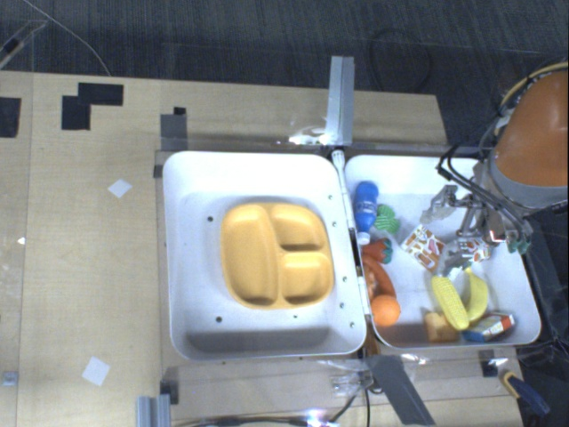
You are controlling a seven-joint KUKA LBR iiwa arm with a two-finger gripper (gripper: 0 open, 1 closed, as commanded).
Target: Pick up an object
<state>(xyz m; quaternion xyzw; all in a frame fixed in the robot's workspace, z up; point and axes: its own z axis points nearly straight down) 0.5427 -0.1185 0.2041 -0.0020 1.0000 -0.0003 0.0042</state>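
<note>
The right bin (404,174) holds a jumble: a blue bottle (364,205) lying near its left wall, an orange ball (385,310), yellow corn (449,300), a banana (477,294) and a patterned packet (423,246).

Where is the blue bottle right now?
In the camera view, the blue bottle lies in the right bin, against its left wall near the far end, with a small green toy just beside it.

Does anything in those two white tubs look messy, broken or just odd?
Nothing looks spilled or broken. The one oddity is the balance: the left bin holds a single yellow divided tray, while the toys lie jumbled together in the right bin.
</note>
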